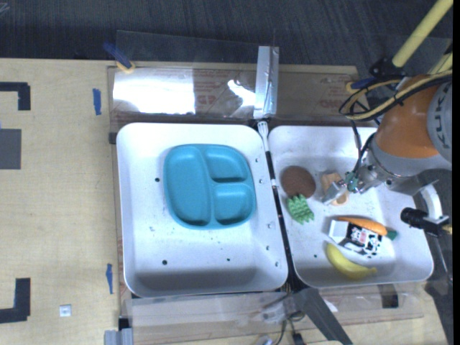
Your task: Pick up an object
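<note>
The gripper [343, 187] is seen low in the right bin [316, 141], beside a brown ball [297, 181]; its grip cannot be told. A banana [348, 261] is shown lower right; a blue tray [210, 185] is set in the left bin [136, 214].

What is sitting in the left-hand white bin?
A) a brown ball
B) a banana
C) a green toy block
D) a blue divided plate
D: the blue divided plate lies alone in the left bin, while the banana, green block and brown ball are all in the right bin.
</note>
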Controlling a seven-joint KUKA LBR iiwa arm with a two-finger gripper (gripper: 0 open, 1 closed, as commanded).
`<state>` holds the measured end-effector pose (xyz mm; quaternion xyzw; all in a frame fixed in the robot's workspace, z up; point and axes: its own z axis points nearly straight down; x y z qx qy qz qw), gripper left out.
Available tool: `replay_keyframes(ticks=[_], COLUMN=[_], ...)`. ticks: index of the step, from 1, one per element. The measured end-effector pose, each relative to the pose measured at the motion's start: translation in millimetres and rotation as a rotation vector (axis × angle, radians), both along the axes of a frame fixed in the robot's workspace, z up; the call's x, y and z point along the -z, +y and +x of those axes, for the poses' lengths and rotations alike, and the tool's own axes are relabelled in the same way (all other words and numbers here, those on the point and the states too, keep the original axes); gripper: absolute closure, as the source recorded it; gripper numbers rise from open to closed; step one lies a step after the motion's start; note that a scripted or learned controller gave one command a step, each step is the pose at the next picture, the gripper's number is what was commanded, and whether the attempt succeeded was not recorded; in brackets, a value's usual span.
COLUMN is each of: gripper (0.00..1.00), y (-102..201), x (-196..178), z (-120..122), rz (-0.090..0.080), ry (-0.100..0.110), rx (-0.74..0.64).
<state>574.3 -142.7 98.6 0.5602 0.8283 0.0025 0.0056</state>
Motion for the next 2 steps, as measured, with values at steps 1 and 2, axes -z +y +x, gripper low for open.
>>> replay_keyframes(ticks=[1,2], gripper=[1.00,1.00], y=[1,74], x=[-22,-88], z=[-23,94], rz=[0.004,0.005], ry=[0.012,0.008], rx=[0.037,0.279])
